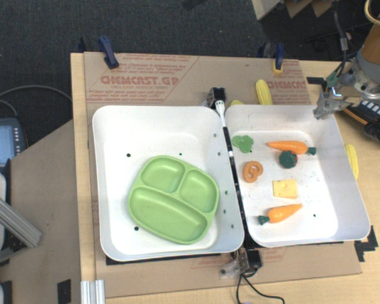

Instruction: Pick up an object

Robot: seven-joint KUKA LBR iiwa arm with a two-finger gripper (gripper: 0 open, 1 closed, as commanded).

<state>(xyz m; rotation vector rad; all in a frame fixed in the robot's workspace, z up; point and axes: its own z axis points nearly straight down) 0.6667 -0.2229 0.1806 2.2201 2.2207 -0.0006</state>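
Observation:
The right bin holds several toy foods: a carrot near the back, a dark green broccoli just under it, a green leafy piece, an orange pretzel, a yellow cheese square and a second carrot at the front. My gripper hangs at the bin's back right corner, above its rim and apart from all the food, with nothing seen between its fingers. The arm reaches in from the upper right.
The left bin carries a green divided plate. A yellow corn cob lies on the board behind the right bin, and a yellow piece rests outside its right wall. Blue clamps grip the back edge.

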